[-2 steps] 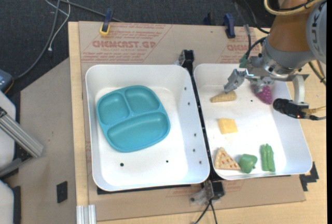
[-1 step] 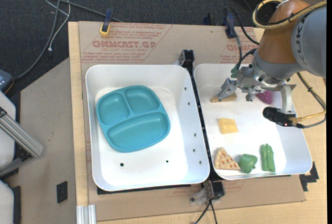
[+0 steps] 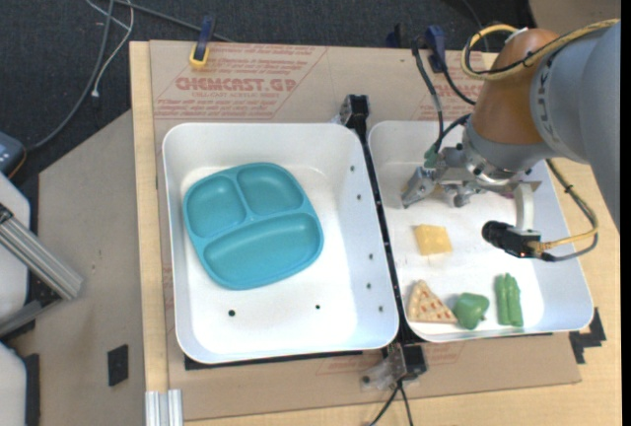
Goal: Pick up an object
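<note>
So left bin (image 3: 177,217) holds a blue divided plate (image 3: 254,223). Right bin (image 3: 582,311): yellow cheese piece (image 3: 432,239), pizza slice (image 3: 428,304), green pepper (image 3: 471,309), green beans (image 3: 509,300). Gripper (image 3: 442,185) hovers just above the cheese, fingers spread, nothing grasped. Pick not yet done.

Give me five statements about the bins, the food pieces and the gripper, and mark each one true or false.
1. The teal divided plate lies in the left bin. True.
2. The yellow cheese piece lies on the plate. False: it lies in the right bin.
3. The gripper hangs above the right bin. True.
4. The green beans sit at the right bin's far edge. False: they lie near its near edge, beside the green pepper.
5. The pizza slice lies left of the green pepper. True.
</note>
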Available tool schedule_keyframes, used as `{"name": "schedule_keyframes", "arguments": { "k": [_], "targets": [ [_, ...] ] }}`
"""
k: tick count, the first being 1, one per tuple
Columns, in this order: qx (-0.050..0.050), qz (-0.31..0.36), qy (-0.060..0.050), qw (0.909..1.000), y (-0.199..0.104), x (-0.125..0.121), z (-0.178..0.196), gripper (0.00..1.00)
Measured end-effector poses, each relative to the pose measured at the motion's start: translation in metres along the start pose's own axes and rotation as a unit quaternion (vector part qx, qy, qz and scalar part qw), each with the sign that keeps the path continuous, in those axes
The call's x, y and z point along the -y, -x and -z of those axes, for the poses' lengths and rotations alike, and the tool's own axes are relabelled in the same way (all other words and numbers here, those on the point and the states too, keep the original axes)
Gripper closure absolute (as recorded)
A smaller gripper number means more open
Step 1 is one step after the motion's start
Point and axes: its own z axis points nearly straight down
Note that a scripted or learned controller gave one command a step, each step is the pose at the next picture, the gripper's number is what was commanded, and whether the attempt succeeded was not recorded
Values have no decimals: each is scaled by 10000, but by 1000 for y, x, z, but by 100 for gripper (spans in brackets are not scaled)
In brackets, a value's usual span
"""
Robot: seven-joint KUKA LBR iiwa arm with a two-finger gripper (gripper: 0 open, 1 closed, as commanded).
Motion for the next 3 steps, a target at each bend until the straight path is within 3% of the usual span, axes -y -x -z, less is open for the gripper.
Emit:
{"name": "schedule_keyframes", "arguments": {
  "k": [1, 3],
  "targets": [
    [2, -4, 30, 10000, 0, -2, 14, 100],
    [13, 7, 66, 10000, -3, -3, 122, 100]
  ]
}}
